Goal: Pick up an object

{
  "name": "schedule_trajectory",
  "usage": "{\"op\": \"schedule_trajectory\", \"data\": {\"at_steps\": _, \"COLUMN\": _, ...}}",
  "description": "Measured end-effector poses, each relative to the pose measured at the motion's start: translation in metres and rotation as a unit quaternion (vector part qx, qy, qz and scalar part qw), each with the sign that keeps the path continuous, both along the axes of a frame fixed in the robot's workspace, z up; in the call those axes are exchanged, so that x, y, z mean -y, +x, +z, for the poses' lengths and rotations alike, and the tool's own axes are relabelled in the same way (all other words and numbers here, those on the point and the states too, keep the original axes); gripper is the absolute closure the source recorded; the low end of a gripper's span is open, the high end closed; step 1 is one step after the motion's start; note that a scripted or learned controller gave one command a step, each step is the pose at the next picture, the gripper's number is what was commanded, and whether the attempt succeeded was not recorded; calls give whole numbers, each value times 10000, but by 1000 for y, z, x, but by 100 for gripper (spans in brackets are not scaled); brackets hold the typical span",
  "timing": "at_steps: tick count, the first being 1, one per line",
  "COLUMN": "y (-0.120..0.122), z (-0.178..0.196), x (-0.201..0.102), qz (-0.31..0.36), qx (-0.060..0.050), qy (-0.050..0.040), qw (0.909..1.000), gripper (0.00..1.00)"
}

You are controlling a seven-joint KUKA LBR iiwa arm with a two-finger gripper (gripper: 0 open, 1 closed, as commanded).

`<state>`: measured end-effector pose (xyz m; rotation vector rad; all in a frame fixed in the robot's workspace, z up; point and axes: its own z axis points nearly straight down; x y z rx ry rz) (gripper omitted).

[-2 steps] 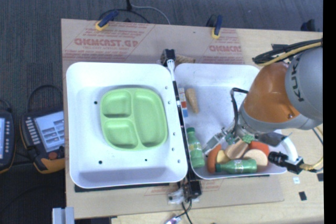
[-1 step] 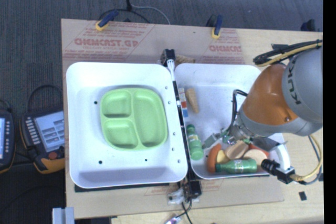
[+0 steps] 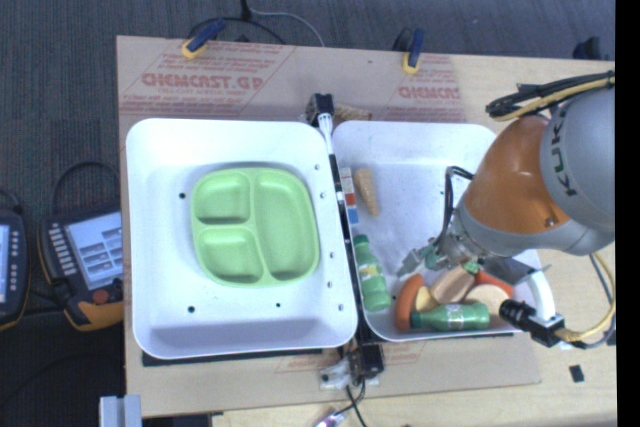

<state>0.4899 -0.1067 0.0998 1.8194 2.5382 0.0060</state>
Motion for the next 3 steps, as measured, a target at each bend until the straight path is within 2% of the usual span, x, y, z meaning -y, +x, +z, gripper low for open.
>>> {"op": "schedule_trajectory", "data": {"at_steps": 1, "y": 0, "z": 1, "x": 5, "qz": -23, "qx": 29, "qy": -47, "qw": 10000, "gripper": 0}}
{"op": "schedule_trajectory", "data": {"at_steps": 3, "y": -3, "z": -9, "x": 5, "qz": -254, "qx": 10, "qy": -56, "qw": 9997, "gripper": 0}}
